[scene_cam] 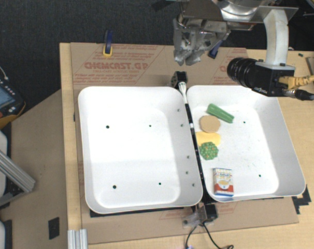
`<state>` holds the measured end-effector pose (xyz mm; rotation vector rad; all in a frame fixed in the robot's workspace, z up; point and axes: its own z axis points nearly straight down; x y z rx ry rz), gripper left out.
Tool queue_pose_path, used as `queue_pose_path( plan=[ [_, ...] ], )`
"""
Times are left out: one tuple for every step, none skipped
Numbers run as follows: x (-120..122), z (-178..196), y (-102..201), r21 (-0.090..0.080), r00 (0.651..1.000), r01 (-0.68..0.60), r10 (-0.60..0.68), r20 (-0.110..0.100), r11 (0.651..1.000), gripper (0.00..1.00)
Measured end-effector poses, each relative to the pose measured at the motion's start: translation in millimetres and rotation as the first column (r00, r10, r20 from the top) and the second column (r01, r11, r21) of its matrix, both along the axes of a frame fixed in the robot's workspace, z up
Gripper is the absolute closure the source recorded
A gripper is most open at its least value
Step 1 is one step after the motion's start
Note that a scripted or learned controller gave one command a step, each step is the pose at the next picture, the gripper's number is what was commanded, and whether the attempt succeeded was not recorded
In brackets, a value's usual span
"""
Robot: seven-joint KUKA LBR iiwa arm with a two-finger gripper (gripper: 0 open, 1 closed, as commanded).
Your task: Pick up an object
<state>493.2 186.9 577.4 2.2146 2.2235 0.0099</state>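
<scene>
1. My claw hangs at the upper middle of the frame, over the cardboard beyond both bins; whether it is wide or narrow I cannot tell (it blurs against the backdrop).
2. Candidates sit along the right bin's left side: a green stick uppermost, a tan disc, a yellow piece, a green ball.
3. A small carton lies nearest the lower edge.

Gripper hangs high over far bench edge, above bin seam. Right bin holds green stick, tan disc, yellow piece, green ball, small carton. Left bin beside it.
</scene>
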Motion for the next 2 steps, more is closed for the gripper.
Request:
queue_pose_path(
  plan=[
    [0, -1, 0, -0.001, 1.0, 0.0, 0.0, -0.001, 1.0, 0.0],
    [0, 10, 0, 0.0, 1.0, 0.0, 0.0, 0.003, 1.0, 1.0]
  ],
)
